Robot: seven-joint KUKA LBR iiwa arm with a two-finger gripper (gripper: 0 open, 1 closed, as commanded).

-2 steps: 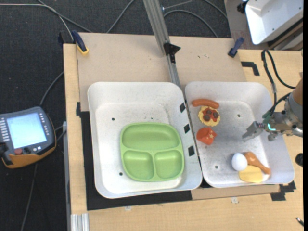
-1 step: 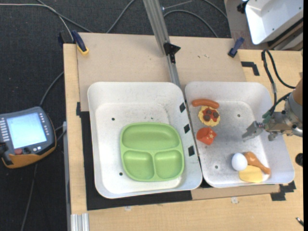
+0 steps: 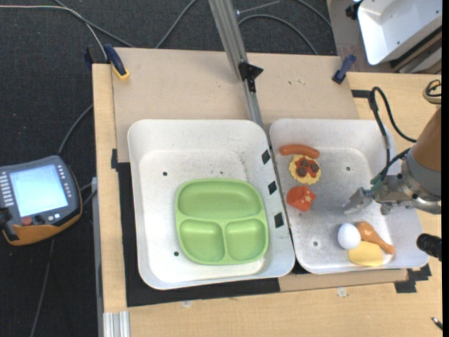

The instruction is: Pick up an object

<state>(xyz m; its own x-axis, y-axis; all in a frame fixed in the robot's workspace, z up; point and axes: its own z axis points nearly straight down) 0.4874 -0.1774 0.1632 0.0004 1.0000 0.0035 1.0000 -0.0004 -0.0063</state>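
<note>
The right bin (image 3: 330, 255) holds several toy foods. A red-orange sausage (image 3: 299, 150) lies at its far left, with a small round pizza-like piece (image 3: 306, 168) just below it. A red pepper-like piece (image 3: 301, 198) sits nearer the front. A white egg (image 3: 349, 235), an orange drumstick (image 3: 373, 236) and a yellow piece (image 3: 368, 257) cluster at the front right. My gripper (image 3: 359, 201) hangs low over the bin's right half, above the egg and right of the red piece, touching none of them that I can see.
The left bin (image 3: 151, 153) carries a green three-compartment plate (image 3: 222, 220). A metal pole (image 3: 235, 41) slants down to the seam between the bins. A black cable (image 3: 384, 121) runs along the right bin's far right corner. A pendant (image 3: 35, 199) lies off the bench, left.
</note>
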